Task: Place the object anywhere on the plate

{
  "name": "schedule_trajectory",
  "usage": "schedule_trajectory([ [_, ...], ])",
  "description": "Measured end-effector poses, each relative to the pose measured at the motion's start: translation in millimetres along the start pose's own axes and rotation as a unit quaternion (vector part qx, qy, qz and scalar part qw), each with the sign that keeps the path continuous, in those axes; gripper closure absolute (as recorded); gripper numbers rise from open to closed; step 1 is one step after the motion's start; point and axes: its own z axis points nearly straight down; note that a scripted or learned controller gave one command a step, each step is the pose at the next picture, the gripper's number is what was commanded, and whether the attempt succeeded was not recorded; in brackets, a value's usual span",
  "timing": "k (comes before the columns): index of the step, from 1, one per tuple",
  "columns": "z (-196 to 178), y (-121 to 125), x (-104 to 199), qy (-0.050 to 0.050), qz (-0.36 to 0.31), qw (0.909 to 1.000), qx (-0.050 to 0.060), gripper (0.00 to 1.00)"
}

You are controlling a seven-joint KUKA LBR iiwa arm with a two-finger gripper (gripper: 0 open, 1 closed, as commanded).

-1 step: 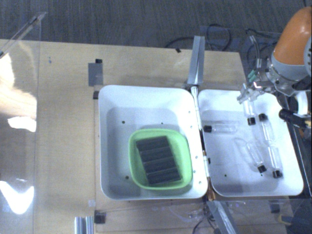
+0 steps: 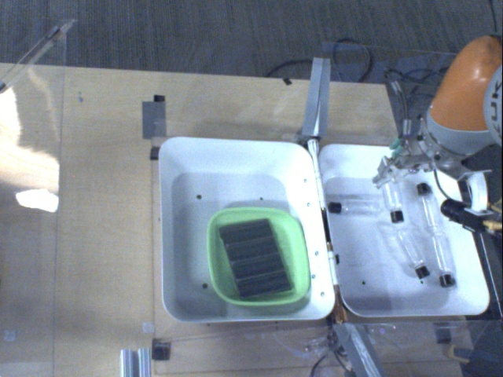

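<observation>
Jaws state unclear, above clear tubes (image 2: 416, 226) in right bin (image 2: 471, 305)

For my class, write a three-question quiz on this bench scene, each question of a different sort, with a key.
1. True or false: the green plate sits in the right bin.
2. Multiple choice: what lies on the green plate? A) a dark ridged block B) a clear tube C) nothing
3. Fill in: the clear tubes with black caps lie in the ___ bin.

Key:
1. False; it sits in the left bin.
2. A; the dark ridged block rests on it.
3. Right, below the pincer at that bin's top edge.
</observation>
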Motion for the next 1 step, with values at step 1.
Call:
schedule_trajectory([
  [1, -7.1, -28.8, 70.6, 0.0, -0.129, 0.9917, -0.001, 1.0],
])
